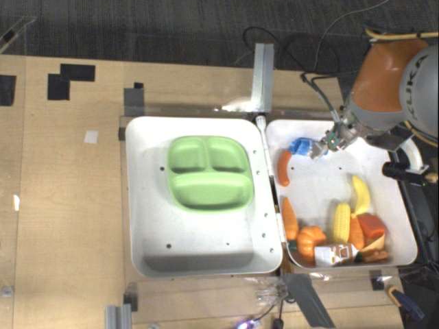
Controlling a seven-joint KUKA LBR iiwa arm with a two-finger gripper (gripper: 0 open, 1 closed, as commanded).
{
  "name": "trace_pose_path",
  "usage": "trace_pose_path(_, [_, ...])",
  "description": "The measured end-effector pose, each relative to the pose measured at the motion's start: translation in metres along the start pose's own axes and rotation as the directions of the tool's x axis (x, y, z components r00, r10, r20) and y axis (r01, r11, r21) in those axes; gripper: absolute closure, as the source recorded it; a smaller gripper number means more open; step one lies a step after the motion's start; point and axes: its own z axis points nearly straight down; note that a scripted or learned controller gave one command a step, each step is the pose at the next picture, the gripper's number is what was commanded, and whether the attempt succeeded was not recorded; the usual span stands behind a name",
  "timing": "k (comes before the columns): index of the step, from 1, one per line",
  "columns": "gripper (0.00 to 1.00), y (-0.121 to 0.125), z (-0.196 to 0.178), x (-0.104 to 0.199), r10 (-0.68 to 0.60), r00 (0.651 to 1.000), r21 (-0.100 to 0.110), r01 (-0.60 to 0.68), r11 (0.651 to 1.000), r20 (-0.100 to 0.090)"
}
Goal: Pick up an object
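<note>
The right bin point(405, 214) holds several toy foods. A small blue object point(300, 146) lies near its back left corner, with a red-orange sausage shape point(282, 167) just in front of it. My gripper point(321, 147) hangs low at the back of this bin, right beside the blue object on its right side. Whether it touches the object is unclear. Further forward lie a yellow banana point(360, 194), a corn cob point(341, 223), a carrot point(289, 218), an orange pumpkin point(310, 238) and a red block point(371, 227).
The left bin point(147, 238) holds a green divided plate point(208, 172). A metal post point(263, 81) stands behind the wall between the bins. The grey and orange arm point(387, 81) reaches in over the right bin's back right corner. Cables trail behind.
</note>
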Motion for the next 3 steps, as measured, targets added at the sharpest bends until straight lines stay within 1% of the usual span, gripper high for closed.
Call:
trace_pose_path(1, [1.00,0.037,0.056,0.003,0.312,0.950,-0.008,-0.312,0.950,0.001])
trace_pose_path(2, [1.00,0.018,-0.054,0.006,0.224,0.975,-0.003,-0.224,0.975,0.002])
trace_pose_path(3, [0.00,0.018,-0.053,0.006,0.223,0.975,-0.002,-0.223,0.975,0.002])
